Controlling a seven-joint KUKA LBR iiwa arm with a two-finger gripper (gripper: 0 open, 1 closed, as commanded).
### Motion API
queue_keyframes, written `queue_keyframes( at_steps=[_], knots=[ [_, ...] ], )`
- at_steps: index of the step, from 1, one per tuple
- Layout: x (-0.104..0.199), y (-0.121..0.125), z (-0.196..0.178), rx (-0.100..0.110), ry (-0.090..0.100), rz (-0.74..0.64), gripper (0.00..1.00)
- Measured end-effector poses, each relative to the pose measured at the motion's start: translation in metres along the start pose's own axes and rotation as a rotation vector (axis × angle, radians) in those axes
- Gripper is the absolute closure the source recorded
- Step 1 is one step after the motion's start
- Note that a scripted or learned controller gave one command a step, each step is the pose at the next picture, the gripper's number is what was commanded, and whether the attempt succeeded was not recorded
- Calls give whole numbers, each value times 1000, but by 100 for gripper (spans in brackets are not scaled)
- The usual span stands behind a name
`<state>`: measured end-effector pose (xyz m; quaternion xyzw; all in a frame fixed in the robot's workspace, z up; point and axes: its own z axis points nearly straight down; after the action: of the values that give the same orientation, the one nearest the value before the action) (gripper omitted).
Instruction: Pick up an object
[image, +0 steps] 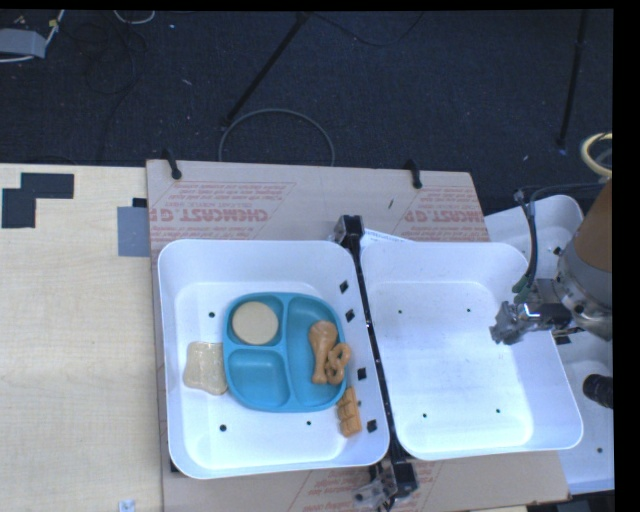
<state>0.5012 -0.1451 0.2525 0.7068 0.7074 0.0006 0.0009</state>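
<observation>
A blue divided plate (262, 385) lies in the left bin (190, 270). A round tan cookie (254, 323) sits in the plate's upper left section. A tan twisted pretzel piece (327, 352) lies in its right section. A pale bread slice (205, 367) rests on the bin floor left of the plate. A small orange-brown piece (348, 412) lies by the plate's lower right corner. My gripper (507, 328) hangs over the right edge of the right bin (450, 270), far from all of these, with nothing visible between its fingers.
A black divider (362, 330) runs where the two bins meet. Both bins stand on a cardboard sheet (300, 205). A light wooden table surface (70, 350) spreads to the left. The arm's wrist (590, 280) enters from the right.
</observation>
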Motion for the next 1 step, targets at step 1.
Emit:
queue_keyframes(
  at_steps=[1],
  knots=[
    [54, 11, 14, 6, 2, -2, 100]
  ],
)
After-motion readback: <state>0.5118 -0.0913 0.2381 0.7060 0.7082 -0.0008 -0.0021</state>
